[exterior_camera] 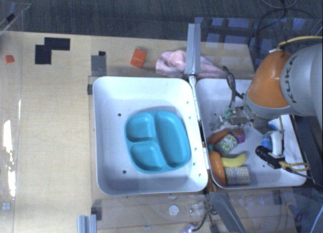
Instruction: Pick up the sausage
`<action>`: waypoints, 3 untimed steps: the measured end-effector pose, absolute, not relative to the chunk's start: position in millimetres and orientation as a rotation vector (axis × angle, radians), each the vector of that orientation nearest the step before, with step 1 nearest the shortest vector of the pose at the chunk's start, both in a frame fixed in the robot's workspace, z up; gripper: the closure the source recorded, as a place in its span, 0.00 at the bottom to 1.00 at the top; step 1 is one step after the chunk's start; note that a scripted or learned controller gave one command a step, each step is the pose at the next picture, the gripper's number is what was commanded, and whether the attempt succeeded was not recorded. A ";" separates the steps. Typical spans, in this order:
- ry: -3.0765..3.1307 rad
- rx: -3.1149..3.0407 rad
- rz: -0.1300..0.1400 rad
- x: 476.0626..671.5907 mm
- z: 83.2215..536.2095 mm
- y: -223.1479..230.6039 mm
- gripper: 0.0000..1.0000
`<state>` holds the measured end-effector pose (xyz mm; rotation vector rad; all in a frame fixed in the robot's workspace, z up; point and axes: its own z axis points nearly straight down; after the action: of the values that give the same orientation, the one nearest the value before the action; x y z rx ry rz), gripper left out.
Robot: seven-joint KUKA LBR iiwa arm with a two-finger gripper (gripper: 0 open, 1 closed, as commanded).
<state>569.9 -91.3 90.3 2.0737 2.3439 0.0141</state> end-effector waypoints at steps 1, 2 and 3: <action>2.338 2.063 0.025 574.4 104.2 -90.7 1.00; 2.338 2.063 0.025 574.3 104.1 -90.8 0.00; 2.287 2.129 0.019 517.6 90.9 -88.7 0.00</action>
<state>517.6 -88.7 90.9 2.1290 2.2869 0.0193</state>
